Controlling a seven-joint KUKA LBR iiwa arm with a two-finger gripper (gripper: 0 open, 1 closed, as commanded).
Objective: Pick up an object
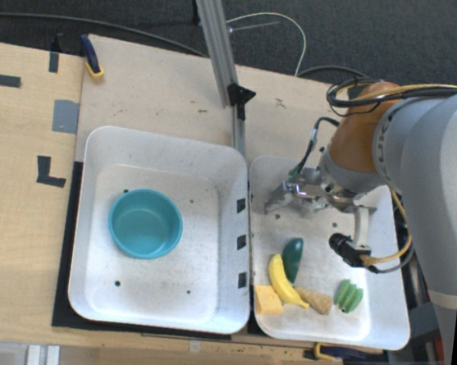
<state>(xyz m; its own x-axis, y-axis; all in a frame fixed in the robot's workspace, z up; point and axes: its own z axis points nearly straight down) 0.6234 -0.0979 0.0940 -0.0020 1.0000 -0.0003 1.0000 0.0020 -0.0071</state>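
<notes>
My gripper (289,203) hangs over the far left part of the right bin (383,333), its fingers spread open with nothing between them. Nearer the front of that bin lie a dark green oval piece (292,254), a yellow banana (282,281), a yellow wedge (268,300), a tan piece (317,300) and a light green ribbed piece (348,296). The dark green piece sits just below the fingertips, apart from them. A teal bowl (145,223) stands in the left bin (100,153).
A grey metal pole (221,40) slants down from the top to the ridge between the bins. Black cable loops (368,257) hang off the wrist over the right bin. A blue and yellow clamp (91,57) grips the board's far left corner.
</notes>
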